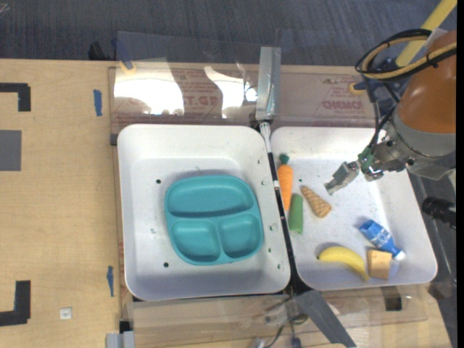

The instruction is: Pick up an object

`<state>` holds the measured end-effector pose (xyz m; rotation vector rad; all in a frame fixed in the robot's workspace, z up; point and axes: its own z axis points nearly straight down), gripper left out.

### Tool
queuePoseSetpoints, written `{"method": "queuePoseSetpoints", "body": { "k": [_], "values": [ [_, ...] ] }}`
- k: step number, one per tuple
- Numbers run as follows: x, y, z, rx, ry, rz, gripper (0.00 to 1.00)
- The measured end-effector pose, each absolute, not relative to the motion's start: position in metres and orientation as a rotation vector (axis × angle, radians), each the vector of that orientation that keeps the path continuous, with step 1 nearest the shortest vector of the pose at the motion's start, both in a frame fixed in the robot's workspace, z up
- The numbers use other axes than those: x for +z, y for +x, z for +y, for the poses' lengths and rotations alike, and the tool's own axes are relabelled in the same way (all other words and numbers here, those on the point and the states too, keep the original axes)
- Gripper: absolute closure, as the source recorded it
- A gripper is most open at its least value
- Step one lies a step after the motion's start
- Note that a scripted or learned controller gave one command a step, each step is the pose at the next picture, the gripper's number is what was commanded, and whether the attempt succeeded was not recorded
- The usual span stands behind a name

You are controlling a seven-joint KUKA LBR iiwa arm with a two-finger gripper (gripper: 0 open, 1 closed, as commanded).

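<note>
Grey arm with orange band reaching in from the right over the right bin [417, 194], gripper [338, 180] angled down-left above the bin floor, finger state impossible to tell, nothing visibly held, teal divided tray [212, 218] in left bin [138, 194], banana [343, 259], carrot [285, 183], green stick [296, 212], cone [315, 201] just below the gripper, blue packet [380, 237], tan block [379, 264]

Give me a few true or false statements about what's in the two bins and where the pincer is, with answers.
1. A teal divided tray lies in the left bin. True.
2. The banana lies in the left bin. False: it is in the right bin.
3. The pincer hangs over the right bin. True.
4. The carrot lies beside the blue packet. False: it lies along the right bin's left wall, far from it.
</note>
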<state>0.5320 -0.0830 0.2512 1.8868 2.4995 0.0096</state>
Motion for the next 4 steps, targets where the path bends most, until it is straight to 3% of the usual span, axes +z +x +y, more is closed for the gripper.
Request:
{"method": "queuePoseSetpoints", "body": {
  "k": [1,2,3,4],
  "values": [
    [0.140,0.623,-0.102,-0.012,1.934,2.491,0.00],
    [0.088,0.585,-0.115,0.003,1.628,2.683,0.00],
    [0.101,0.587,-0.116,0.009,1.626,2.675,1.00],
    [0.086,0.666,-0.099,-0.001,1.781,2.589,1.00]
  ]
}}
